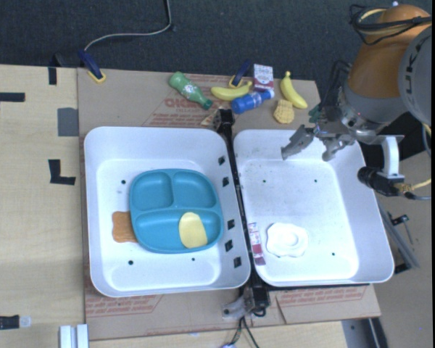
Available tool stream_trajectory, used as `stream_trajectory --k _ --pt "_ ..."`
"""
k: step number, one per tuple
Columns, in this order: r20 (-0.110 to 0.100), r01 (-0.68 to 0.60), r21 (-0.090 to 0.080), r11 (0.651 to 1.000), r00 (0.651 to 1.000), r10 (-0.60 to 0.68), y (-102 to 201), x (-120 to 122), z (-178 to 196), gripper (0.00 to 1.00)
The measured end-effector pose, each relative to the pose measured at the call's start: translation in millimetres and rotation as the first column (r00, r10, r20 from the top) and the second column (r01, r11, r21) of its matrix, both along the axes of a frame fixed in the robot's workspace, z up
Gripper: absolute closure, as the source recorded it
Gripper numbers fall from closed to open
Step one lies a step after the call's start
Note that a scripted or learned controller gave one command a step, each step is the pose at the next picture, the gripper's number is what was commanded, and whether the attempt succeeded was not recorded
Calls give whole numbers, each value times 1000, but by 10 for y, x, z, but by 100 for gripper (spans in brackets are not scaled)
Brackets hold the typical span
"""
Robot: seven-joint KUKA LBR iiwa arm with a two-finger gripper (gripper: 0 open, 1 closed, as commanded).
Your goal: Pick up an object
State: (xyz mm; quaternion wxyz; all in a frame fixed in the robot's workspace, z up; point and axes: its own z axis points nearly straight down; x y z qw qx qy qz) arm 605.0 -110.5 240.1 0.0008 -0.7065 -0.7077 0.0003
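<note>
Seen from above at a slant, 2 shallow white plastic bins sit side by side on a cardboard-covered bench.

Nearest the viewer, in the right bin (362, 263), a flat white fried-egg-shaped toy (286, 240) lies at the front, with a small red-and-white packet (255, 242) just beside it against the left wall. The egg is roundish with no clear long axis; the packet's long axis runs front to back.

In the left bin (101, 194), a blue plastic divided plate (159, 194) holds a pale yellow oval toy (192, 230) in its front right compartment, long axis roughly front to back. A tan toast-like slice (121, 226) pokes out from under the plate's left edge.

Farther back, the two-finger gripper (313, 144) hangs above the rear of the right bin, fingers spread apart and pinching nothing. It likely sits here because that bin's items are the easiest targets, though nothing lies directly beneath it.

Beyond the bins, toys are scattered on the cardboard, probably out of play: a green bottle (188, 90), a yellow banana (230, 91), a blue bottle (248, 103), a second banana (293, 93) and a tan waffle-like piece (283, 111).
</note>
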Motion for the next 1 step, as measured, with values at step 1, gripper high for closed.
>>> stream_trajectory --k 1 --pt "-2 1 0 1000 1000 -1 -7 -361 -940 0"
